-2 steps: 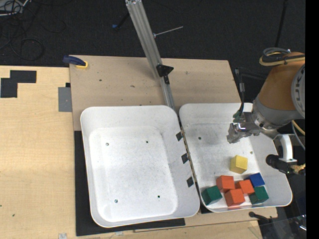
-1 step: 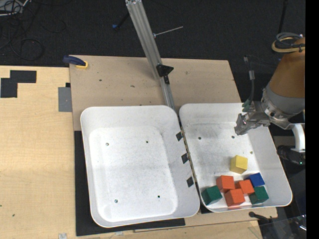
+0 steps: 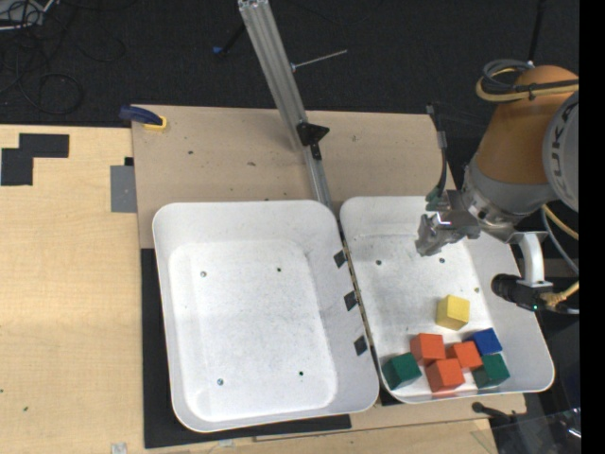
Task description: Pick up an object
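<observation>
in the camera view we see the gripper (image 3: pixel 433 235) over the upper part of the right bin (image 3: pixel 397 272), well apart from the blocks. we cannot tell how it stands or whether it has anything. the yellow block (image 3: pixel 454 310) sits alone; orange blocks (image 3: pixel 444 359), a blue block (image 3: pixel 487 340) and green blocks (image 3: pixel 402 370) cluster at the near edge. the left bin (image 3: pixel 189 235) lies beside it.
</observation>
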Controlling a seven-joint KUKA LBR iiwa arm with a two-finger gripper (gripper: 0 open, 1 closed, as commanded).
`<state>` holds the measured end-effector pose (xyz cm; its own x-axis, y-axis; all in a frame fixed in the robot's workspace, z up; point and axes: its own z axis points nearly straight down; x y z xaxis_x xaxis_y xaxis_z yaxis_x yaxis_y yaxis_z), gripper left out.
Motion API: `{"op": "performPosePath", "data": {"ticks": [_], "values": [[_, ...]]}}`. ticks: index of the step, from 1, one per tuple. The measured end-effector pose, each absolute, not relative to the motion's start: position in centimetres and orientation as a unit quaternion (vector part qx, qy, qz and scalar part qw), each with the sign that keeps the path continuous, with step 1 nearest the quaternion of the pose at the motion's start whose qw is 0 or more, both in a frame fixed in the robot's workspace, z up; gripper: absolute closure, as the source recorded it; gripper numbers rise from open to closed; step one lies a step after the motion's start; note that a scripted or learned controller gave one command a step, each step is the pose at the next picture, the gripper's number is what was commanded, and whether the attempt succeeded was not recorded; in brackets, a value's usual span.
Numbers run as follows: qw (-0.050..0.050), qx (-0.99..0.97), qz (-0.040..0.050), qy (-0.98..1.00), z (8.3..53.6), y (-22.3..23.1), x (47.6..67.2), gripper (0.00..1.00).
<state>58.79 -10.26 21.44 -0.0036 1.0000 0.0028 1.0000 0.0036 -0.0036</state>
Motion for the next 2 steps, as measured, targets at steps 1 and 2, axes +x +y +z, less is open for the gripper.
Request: {"op": "performPosePath", "data": {"ticks": [1,2], "values": [[0.003,-0.705,0.0003,-0.709,21.6,-4.2,59.1,1.00],[0.002,-0.705,-0.0002,-0.709,22.8,1.7,58.5,1.00]]}}
